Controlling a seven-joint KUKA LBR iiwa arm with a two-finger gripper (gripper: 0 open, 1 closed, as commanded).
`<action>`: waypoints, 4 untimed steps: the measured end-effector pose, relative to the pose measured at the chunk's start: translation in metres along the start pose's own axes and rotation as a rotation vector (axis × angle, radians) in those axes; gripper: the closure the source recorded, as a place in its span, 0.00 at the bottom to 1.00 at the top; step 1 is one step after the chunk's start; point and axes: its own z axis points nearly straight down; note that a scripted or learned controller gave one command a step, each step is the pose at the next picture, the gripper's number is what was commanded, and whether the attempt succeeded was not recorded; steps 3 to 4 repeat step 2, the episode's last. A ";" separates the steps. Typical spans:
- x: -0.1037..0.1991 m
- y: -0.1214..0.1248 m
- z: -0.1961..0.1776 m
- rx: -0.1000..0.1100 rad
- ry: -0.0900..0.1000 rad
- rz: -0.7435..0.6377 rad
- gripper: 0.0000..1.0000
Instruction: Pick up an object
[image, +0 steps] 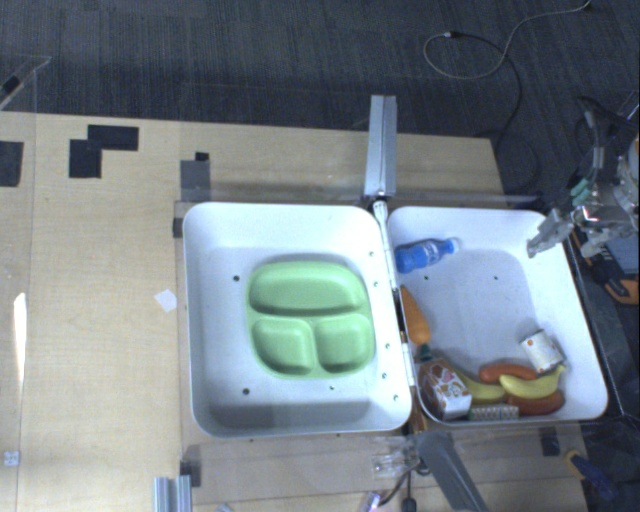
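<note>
Jaws (553, 232) hang over the right bin's (500, 290) far right corner; their state cannot be told. Judged step: approach, nothing grasped. Next: descend onto one item. Right bin: bottle (424, 253) far left; banana (532, 381), can (543, 349) along the near edge. Left bin (210, 300): green tray (310, 318).

A pale wooden bench (90, 330) is seen under two shallow white bins, the left bin (205, 330) and the right bin (585, 340) set touching side by side. A grey metal post (381, 150) is planted at the far end of their shared seam. Black patches (100, 148) are marked on the bench's far left. Dark carpet (250, 50) is spread beyond, where a thin cable (470, 45) is looped.
</note>
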 end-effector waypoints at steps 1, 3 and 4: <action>0.001 0.002 -0.012 -0.006 -0.001 -0.006 1.00; 0.054 -0.004 -0.157 -0.004 0.000 0.276 1.00; 0.054 -0.004 -0.157 -0.004 0.000 0.276 1.00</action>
